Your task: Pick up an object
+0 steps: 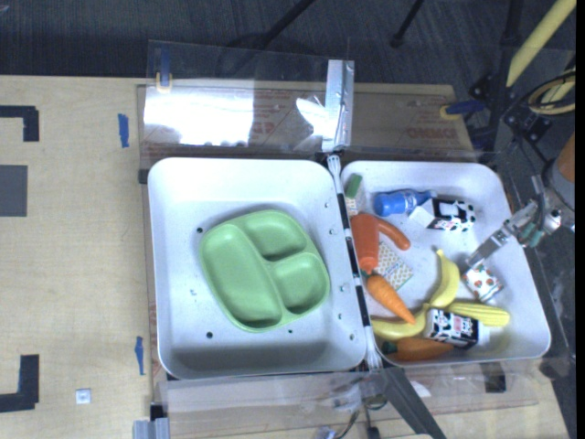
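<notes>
2 bins (183,186); hand (482,256) near right rim.

Toy groceries crowd the right-hand bin (512,337).
A blue bottle (398,202) lies on its side at the back, beside a black-and-white carton (451,214). Two orange carrots (366,241) (390,298) lie along the left wall, a patterned packet (397,265) between them. Yellow bananas (445,282) curve toward the front, where a second black-and-white carton (453,327) rests. A small red-and-white item (484,284) lies just right of them.

No legible text, label or number anywhere.
</notes>
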`<state>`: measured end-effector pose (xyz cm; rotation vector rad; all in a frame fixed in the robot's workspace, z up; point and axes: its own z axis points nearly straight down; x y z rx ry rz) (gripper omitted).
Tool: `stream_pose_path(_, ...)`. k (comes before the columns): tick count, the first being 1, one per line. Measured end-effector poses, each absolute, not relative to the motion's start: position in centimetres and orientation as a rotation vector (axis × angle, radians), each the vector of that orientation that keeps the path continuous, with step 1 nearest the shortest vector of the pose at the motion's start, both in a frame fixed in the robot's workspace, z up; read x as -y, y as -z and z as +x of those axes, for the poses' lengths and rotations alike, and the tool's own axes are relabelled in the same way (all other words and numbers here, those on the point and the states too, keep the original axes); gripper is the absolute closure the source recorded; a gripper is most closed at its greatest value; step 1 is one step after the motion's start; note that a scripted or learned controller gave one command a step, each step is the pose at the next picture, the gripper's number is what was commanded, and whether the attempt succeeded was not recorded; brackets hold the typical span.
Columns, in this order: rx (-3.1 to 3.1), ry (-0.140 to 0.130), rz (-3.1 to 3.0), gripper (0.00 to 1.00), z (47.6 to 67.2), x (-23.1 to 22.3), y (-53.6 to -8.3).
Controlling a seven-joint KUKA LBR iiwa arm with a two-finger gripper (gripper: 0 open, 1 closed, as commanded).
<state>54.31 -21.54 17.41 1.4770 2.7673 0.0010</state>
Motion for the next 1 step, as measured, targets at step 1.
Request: stream_pose_path(1,-2.755,-0.001,1.511,0.00,57.63,13.87,-11.65)
